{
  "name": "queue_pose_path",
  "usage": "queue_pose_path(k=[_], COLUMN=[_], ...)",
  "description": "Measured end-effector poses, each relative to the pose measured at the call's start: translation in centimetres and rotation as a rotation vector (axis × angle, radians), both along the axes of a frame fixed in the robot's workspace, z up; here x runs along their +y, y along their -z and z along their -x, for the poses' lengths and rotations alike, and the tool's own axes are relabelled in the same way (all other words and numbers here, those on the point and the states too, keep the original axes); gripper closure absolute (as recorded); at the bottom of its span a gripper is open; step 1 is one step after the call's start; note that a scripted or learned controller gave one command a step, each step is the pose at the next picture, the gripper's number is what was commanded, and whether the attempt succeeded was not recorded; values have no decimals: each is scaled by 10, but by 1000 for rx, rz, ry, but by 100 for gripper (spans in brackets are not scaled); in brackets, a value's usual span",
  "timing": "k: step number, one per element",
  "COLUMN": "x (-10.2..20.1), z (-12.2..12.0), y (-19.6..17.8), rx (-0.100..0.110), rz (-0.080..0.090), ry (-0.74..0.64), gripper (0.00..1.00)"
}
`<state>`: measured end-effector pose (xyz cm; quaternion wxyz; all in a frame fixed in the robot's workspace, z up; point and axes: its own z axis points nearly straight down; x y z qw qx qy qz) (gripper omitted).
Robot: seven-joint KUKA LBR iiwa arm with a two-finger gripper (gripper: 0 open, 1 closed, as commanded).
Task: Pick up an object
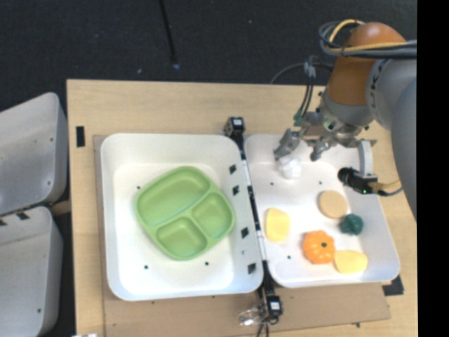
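Gripper [303, 148] hangs with fingers spread wide just above a small white object [289, 166] in the right bin [379, 262]

I saw two white bins [116, 188] on a light wood bench [154, 104]. Far to the left of the gripper [303, 148], the divided plate [184, 211] was light green. Just under the grey fingers [286, 144], a small lump [288, 166] was white. Below the gripper I noted a pale yellow piece [277, 225], an orange pumpkin [318, 247], a tan disc [332, 203], a dark green ball [352, 223] and another yellow piece [350, 261]. The arm [361, 69] was grey with an orange band.
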<state>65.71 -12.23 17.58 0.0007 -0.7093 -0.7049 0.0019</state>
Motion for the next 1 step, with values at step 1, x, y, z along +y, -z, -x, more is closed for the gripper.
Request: queue_pose_path(k=[1], x=[-1], z=[-4], y=[62], rx=[-1], rz=[0], ry=[1], gripper=[0])
